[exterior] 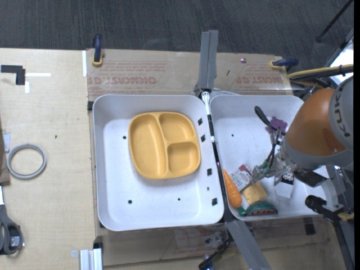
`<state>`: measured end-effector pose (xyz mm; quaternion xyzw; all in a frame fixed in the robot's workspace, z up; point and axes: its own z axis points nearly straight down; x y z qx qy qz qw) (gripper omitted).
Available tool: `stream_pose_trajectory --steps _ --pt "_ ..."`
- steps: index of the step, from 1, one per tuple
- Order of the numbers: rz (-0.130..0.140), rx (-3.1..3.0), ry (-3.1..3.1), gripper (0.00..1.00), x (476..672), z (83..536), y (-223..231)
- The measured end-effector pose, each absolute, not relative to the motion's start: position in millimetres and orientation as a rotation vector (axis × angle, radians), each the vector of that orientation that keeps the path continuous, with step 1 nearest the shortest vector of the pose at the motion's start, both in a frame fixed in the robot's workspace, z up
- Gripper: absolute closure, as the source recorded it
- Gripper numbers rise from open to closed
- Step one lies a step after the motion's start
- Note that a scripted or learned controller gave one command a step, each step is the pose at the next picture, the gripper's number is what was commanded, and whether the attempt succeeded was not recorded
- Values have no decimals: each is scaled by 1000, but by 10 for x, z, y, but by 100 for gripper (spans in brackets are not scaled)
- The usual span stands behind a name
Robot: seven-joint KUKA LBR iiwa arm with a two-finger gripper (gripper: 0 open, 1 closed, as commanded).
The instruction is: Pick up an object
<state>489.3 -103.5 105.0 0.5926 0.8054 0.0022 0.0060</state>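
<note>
The right bin [242,114] holds a cluster of small items at its front left. These are an orange carrot [231,189], a yellow block [253,194], a green and red piece [260,210] and a white and red packet [242,177]. A purple toy [277,124] and a black-handled utensil [262,116] lie farther back. My gripper [262,171] reaches in from the right and hangs low over the packet and the yellow block. The arm's orange band [315,125] hides the bin's right part.
A yellow divided plate [165,144] lies in the left bin [112,196]. A grey divider bar [207,61] runs between the bins at the back. On the bench at left lie a grey ring [25,161] and scissors [10,236].
</note>
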Motion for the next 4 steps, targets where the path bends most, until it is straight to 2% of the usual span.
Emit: stream_pose_trajectory --steps 1,2,3,4 --pt "-2 1818 2563 100 5044 1183 -1198" --pt "8 1502 2766 100 4784 912 -2176" --pt "27 1494 2794 0 4783 894 -2060" --pt "-1 1972 2447 0 4969 911 -1289"
